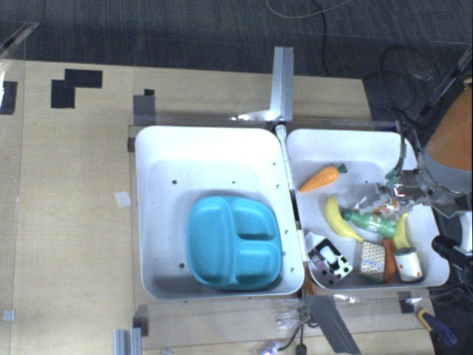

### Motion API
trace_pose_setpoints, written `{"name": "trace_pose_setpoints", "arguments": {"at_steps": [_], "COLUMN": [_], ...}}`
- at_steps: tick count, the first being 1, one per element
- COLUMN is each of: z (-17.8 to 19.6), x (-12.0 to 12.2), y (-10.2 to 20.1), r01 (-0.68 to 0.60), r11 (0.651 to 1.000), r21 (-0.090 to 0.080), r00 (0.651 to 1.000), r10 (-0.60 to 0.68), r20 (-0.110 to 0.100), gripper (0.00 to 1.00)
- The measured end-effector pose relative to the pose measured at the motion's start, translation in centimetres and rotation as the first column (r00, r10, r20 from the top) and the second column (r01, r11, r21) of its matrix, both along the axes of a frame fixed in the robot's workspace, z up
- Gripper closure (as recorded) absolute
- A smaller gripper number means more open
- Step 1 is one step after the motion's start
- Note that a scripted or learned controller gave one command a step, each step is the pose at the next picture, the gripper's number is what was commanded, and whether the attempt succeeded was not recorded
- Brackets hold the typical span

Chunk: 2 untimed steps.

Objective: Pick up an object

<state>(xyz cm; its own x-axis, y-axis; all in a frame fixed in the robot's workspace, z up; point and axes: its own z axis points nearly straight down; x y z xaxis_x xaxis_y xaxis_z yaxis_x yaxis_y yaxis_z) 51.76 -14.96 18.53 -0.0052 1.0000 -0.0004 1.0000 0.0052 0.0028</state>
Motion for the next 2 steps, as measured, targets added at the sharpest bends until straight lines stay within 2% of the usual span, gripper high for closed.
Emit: {"name": "trace_pose_setpoints", "arguments": {"at_steps": [1,2], "z": [-8.3,-9.6], "x": [2.4,6.0], "y": [-2.7,-3.0], "r01": [0.067,0.13], "r11": [0.998,0.992], "r21": [0.0,-0.001], "r00": [0.998,0.992], "r10": [-0.067,-0.13], "r20": [0.005,0.01], "gripper": [0.0,0.0]}}
